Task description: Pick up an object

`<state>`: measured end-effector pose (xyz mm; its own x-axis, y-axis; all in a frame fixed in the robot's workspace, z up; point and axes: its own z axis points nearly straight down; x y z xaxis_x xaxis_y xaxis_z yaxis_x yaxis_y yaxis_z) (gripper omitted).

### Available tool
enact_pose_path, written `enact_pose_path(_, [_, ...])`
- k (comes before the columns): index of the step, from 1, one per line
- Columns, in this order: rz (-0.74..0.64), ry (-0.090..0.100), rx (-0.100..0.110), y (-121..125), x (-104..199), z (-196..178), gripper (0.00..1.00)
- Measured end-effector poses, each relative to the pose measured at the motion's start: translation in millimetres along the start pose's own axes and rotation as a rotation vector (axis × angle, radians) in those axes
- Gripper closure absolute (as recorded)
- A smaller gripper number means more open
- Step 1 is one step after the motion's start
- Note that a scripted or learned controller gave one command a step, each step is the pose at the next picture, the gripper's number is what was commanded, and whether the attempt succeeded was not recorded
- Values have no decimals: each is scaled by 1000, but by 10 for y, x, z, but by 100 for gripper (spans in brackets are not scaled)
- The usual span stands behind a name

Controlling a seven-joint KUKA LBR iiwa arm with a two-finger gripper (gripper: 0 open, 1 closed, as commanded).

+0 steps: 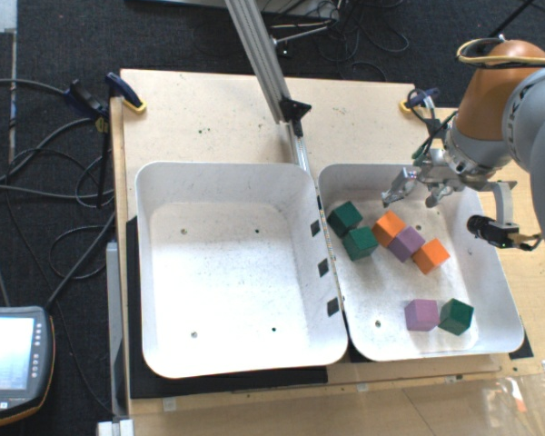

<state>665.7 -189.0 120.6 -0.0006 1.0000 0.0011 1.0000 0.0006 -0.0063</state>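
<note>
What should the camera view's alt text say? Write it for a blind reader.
A grey-and-orange robot arm's gripper hovers over the right bin, above seven small blocks: three green, two orange, two purple. The left bin sits beside it on a wooden bench.

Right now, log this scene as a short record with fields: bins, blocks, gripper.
bins: two shallow white bins side by side, left bin and right bin
blocks in right bin: seven
green blocks: two touching near the divider, one at the front
orange blocks: one, another
purple blocks: one between the orange ones, one beside the front green block
gripper: above the right bin's back edge, holding nothing visible
task status: no block picked up yet
</note>
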Motion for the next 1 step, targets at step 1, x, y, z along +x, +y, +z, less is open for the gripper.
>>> enact_pose_path(1, [-1, -3, -10, 26, -3, -154, 100])
